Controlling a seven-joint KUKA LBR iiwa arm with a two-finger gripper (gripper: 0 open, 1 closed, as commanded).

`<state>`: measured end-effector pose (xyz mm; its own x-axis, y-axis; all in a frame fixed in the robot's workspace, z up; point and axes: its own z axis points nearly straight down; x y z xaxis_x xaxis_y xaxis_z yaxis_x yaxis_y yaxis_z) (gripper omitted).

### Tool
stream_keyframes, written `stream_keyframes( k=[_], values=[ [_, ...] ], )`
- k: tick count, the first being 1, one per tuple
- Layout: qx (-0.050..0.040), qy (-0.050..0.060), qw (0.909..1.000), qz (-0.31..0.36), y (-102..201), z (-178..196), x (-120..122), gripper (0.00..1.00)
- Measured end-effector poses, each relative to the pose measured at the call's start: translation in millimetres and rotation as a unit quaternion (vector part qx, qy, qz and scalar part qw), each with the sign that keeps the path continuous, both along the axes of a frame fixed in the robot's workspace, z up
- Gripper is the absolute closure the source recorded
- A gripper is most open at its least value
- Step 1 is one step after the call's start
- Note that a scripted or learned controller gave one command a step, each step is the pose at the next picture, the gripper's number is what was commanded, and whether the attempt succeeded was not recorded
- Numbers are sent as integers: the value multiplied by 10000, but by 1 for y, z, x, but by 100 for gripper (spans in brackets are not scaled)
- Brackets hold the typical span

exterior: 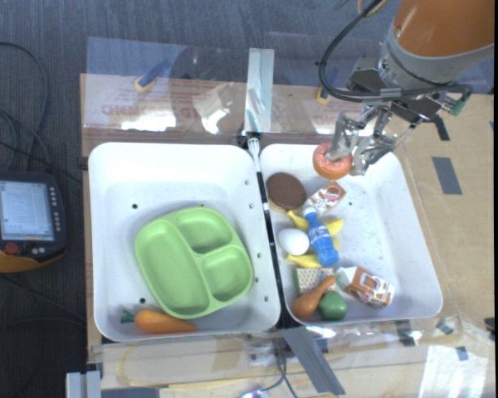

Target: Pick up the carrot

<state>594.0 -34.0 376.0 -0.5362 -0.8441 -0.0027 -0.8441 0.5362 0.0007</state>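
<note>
The carrot (159, 322) is orange with a small green top. It lies flat along the front wall of the left bin (108, 222), just in front of the green divided plate (194, 260). My gripper (353, 157) hangs over the far edge of the right bin (415, 222), well away from the carrot. A round orange-red toy (329, 164) sits right at the gripper's left side, touching or nearly touching it. Whether that toy is gripped is unclear.
The right bin holds a brown disc (285, 190), a white egg (294, 242), a blue bottle (321, 239), yellow pieces, a small carton (369, 287), an orange-brown drumstick-like toy (312, 298) and a green one (334, 306). A pendant (21, 218) lies left of the bench.
</note>
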Motion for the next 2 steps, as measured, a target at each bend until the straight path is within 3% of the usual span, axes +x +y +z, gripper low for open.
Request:
stream_keyframes(
  k=[1, 2],
  values=[
    [15, -23, 10000, -3, 2, 10, 1, 100],
    [-2, -23, 9854, 1701, 22, 41, -22, 100]
  ],
)
